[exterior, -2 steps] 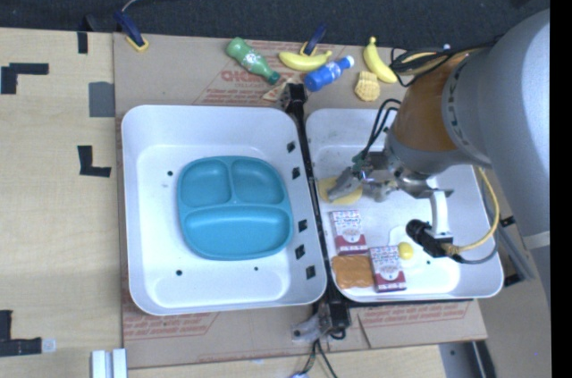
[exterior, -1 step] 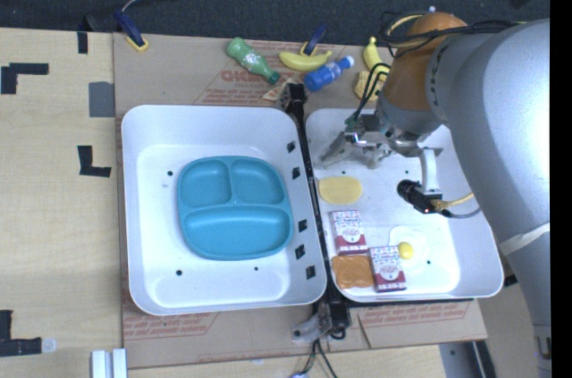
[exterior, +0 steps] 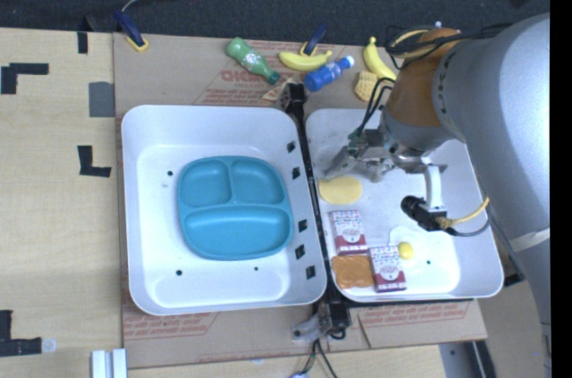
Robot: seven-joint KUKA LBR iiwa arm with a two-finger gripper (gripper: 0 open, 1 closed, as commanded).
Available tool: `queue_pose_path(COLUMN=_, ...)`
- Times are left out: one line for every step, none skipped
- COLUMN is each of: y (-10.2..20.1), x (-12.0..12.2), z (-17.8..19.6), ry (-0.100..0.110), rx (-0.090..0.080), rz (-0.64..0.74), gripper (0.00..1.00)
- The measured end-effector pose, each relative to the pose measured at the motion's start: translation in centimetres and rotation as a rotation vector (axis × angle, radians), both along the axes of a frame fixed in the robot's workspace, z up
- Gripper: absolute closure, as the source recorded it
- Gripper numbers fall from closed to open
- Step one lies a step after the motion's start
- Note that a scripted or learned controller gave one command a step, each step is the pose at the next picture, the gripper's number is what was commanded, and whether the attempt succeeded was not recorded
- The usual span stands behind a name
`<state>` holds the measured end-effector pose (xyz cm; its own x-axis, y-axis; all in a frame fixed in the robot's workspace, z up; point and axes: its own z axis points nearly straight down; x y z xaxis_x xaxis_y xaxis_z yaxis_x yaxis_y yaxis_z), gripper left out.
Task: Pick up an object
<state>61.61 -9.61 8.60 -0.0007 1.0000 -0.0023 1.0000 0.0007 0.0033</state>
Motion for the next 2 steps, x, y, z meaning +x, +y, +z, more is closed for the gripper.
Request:
queue_pose_path(y=0.2, x=0.8, z=0.0, ry=0.002, rx=0.001, rz=0.0, gripper=0.0)
queue_pose_path(y=0.0, x=-1.4, z=0.0, ry=-0.001, rx=0.0, rz=0.0, gripper=0.0)
